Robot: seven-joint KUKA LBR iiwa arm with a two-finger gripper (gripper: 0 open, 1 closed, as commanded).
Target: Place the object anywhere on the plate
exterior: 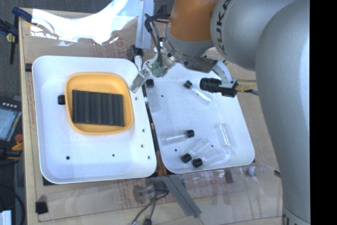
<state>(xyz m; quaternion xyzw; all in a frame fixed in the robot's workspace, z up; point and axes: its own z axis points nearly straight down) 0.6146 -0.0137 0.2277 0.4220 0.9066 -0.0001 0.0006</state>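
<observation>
The objects for the task are small clear vials with black caps, and they lie in the right bin (pixel 239 129). One capped vial (pixel 194 89) lies alone in the upper part of that bin, just left of the black cylinder (pixel 217 86) that sticks out from the wrist. A second vial (pixel 176 136) lies near the middle, and a loose cluster of vials (pixel 202 153) rests near the lower edge, some touching each other; their glass is hard to separate from the white floor. The plate (pixel 98 103) is yellow, with rounded corners and a dark ribbed insert in its middle, and it sits in the upper half of the left bin (pixel 89 166). A small black piece (pixel 61 99) lies just beside the left rim of the plate. The gripper (pixel 142 77) hangs over the wall where the two bins meet, near their upper edge, with its thin fingers (pixel 138 81) pointing down and to the left; the fingers look close together, but I cannot tell if they pinch something, and no vial is seen between them. The lower half of the left bin is bare white floor, and the middle of the right bin also gives open room. The big grey arm (pixel 263 34) covers the upper right corner of the right bin.
</observation>
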